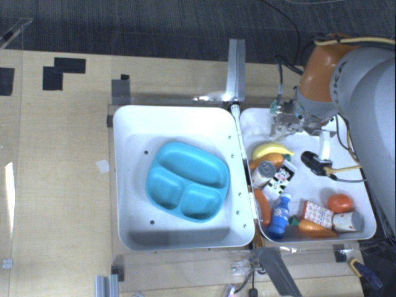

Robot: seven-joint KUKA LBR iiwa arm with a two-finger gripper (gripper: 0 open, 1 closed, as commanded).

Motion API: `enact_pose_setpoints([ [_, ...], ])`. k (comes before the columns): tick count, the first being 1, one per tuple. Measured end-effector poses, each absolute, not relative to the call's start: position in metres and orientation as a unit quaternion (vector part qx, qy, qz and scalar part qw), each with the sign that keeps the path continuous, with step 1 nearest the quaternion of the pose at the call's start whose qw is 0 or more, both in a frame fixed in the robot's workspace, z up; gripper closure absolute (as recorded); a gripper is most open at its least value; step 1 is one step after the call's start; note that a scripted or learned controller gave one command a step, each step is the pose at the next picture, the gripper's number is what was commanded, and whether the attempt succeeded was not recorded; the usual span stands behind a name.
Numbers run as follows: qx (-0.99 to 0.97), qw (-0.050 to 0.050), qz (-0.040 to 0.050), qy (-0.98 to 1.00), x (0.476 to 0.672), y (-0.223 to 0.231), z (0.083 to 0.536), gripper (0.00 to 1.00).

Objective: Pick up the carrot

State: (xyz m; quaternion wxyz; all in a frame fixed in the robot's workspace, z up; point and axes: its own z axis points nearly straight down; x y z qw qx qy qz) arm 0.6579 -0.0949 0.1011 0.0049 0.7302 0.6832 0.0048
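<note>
The gripper (288, 124) hangs well beyond the blue bottle (280, 215), over the far end of the same bin, but it is small and blurred against the white, so I cannot tell whether it is released or clenched, and nothing can be made out in it. The grey arm (365, 85) is cut off by the view's edge, up and to the view's right of the bottle. The carrot (311, 229) lies just to the view's right of the bottle's base, along the near wall, with its upper side partly covered by a small patterned box (317, 213) that leans over it. On the bottle's other side, pressed against the bin wall, lies a redder long thing (263, 206) whose kind is hard to tell. The right bin (312, 187) holds the bottle and everything around it. Beyond the bottle are a spotted card or packet (282, 176), a grey can (266, 169) and, farther still, a banana (272, 150). Past the box lie a red round thing (340, 202) and a white cup (346, 222). Across the divider, to the view's left of the bottle, the left bin (133, 166) holds a blue three-part tray (185, 181), lying flat and turned at a slant.
</note>
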Motion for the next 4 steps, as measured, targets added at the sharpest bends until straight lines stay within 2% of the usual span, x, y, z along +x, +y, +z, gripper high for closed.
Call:
enact_pose_setpoints([
  [1, 0.695, 0.003, 0.0026, 0.719, 0.670, -0.066, 0.220, 1.00],
  [2, 0.638, 0.002, 0.0014, 0.770, 0.660, -0.001, 0.185, 1.00],
  [3, 0.623, 0.003, 0.0028, 0.783, 0.666, 0.056, 0.263, 1.00],
  [4, 0.600, 0.003, 0.0021, 0.800, 0.670, 0.054, 0.267, 1.00],
])
